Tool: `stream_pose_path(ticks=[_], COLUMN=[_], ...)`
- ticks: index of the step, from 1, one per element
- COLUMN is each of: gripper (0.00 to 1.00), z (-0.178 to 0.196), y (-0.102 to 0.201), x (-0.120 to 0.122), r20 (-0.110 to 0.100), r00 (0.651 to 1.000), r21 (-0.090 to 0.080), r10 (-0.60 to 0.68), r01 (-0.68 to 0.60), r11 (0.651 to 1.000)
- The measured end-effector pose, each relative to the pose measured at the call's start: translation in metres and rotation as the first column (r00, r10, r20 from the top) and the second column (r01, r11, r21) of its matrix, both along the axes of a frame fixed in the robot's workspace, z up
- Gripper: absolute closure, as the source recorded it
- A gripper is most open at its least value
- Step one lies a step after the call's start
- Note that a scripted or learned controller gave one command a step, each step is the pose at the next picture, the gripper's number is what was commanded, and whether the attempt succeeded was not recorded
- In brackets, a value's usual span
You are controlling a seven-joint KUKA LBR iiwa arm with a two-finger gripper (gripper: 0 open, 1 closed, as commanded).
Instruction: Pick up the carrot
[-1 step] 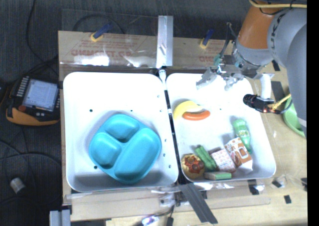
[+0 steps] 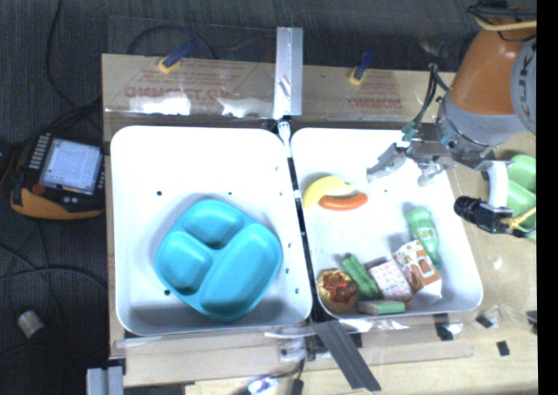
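The jaws [image 2: 403, 163] are open with nothing in them. The carrot [image 2: 343, 201] touches the banana [image 2: 319, 187], so they might grab both.

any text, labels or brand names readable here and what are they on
No text can be read for certain.
Cardboard sheet behind the bins: faint reddish print, too blurred to read.
Small carton in the right bin: printed pack, too small to read.
Green bottle: label too small to read.
Handheld screen left of the bench: lit display, nothing legible.
Carrot: no marking.
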State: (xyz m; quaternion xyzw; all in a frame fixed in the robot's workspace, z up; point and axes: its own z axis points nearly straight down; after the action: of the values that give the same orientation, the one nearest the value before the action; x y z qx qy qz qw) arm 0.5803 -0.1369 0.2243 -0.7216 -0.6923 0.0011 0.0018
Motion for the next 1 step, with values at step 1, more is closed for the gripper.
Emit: stream_pose_path(ticks=[1], gripper=[0.0], z=[-0.0798], y=[0.0311], x=[-0.0607], r20=[-0.001], r00=[0.996], r21=[0.0], r10=[0.091], r01=[-0.091], r11=[0.996])
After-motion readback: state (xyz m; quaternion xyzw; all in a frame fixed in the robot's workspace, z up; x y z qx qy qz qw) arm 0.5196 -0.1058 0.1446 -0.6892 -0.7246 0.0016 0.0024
